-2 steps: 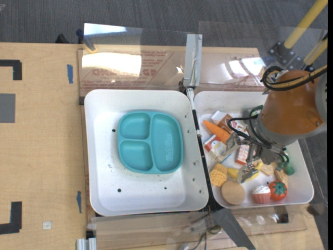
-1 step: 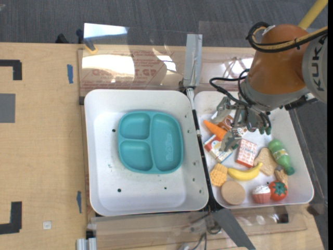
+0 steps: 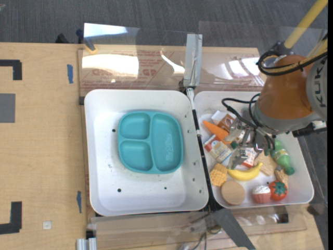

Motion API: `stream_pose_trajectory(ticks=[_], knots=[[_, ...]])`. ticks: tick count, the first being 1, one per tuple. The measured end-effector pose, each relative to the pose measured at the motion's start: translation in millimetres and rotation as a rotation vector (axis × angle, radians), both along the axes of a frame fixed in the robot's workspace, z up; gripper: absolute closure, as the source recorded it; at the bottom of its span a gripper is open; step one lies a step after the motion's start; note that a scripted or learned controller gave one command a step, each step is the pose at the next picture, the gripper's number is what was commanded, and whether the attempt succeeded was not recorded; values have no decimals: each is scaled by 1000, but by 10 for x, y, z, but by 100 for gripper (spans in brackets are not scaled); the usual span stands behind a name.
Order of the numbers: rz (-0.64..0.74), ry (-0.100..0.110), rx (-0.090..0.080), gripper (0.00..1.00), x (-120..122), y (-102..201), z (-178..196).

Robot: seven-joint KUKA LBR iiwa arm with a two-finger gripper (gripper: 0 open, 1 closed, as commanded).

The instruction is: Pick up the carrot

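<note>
A: Where's the carrot right now?

B: You'll find it in the right bin, near the bin's left wall, toward the far-left corner. It lies flat, orange, pointing diagonally.

A: And the gripper?

B: It hangs low over the middle of the right bin, just right of the carrot — not on it. Clutter and cables around the fingers, so you can't tell from this view whether they are spread or closed. Nothing visibly sits between them.

A: What else is in that bin?

B: A banana near the centre, a waffle piece left of it, a round tan bun at the near edge. A strawberry cupcake and a tomato sit toward the near-right corner. A green item lies along the right side. Small packets sit around the gripper.

A: Left bin?

B: The left bin carries a teal divided plate near its centre — three compartments, upright.

A: Arm?

B: You see the orange band above the far-right corner of the right bin.
</note>
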State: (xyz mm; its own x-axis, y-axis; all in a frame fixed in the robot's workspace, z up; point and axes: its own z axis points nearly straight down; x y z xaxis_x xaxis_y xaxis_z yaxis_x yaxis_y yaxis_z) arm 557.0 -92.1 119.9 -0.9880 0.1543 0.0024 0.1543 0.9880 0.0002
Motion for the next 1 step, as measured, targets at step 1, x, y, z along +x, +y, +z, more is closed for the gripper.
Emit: stream_pose_trajectory(ticks=[1], knots=[[3, 39, 5, 0, 978, -39, -264]])
